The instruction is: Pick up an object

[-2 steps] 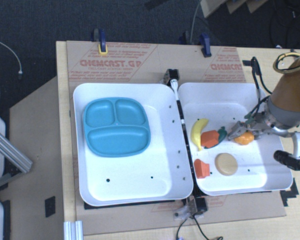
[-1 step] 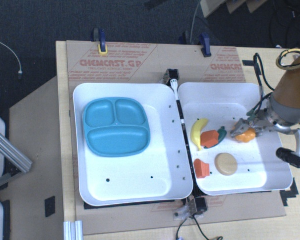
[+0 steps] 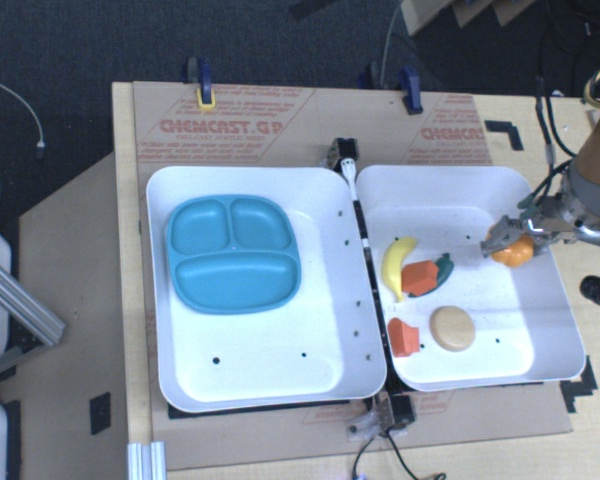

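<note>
Jaws (image 3: 512, 240) around orange ball (image 3: 517, 254) over right bin (image 3: 550, 298)

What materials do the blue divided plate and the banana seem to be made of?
Blue divided plate: probably moulded plastic, uniform colour, soft sheen, rounded compartment ridges. Banana: seemingly a plastic or rubber toy, even, saturated yellow, smooth surface; too small to tell which.

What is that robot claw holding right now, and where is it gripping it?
The gripper sits right at a small orange ball, but whether its fingers actually clasp it cannot be told.
</note>
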You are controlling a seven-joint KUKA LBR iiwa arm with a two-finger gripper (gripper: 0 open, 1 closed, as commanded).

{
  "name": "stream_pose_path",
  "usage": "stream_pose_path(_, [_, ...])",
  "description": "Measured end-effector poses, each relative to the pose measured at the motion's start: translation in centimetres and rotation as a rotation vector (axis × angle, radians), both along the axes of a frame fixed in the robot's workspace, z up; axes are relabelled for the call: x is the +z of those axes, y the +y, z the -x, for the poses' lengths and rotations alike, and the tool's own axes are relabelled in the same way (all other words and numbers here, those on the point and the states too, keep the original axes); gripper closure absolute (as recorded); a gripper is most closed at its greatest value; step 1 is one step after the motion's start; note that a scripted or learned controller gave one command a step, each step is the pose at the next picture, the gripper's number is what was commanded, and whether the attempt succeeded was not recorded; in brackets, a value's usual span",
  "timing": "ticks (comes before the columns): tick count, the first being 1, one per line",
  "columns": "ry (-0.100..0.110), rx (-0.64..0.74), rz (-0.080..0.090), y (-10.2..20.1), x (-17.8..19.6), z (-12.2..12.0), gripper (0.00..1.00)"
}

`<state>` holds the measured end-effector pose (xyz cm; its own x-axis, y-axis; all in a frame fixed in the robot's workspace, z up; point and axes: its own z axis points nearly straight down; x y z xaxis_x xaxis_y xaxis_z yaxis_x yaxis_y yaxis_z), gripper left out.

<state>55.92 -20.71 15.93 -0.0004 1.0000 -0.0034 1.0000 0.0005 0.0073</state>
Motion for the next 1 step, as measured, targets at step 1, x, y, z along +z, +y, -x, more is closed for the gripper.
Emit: stream_pose_path(1, [0.000, 0.002, 0.000, 0.66, 5.28, -0.93, 1.00])
